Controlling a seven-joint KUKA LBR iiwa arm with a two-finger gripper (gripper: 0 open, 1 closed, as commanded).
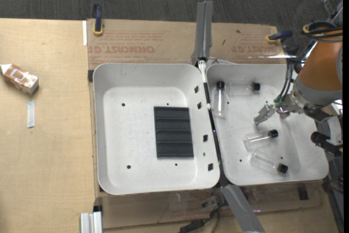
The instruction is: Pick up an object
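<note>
You've got four clear vials with black caps in the right bin (234,169). Two sit just below the gripper (264,115): one vial (260,138) nearly under the fingertips, another (268,162) further down toward the bin's near edge. A third vial (219,99) stands off to its left by the divider, and a fourth (245,87) lies above-left. The gripper's fingers look spread, nothing between them. One black ribbed block (174,132) sits in the left bin (109,172), well apart. Small carton (20,79) far left on the bench.
</note>
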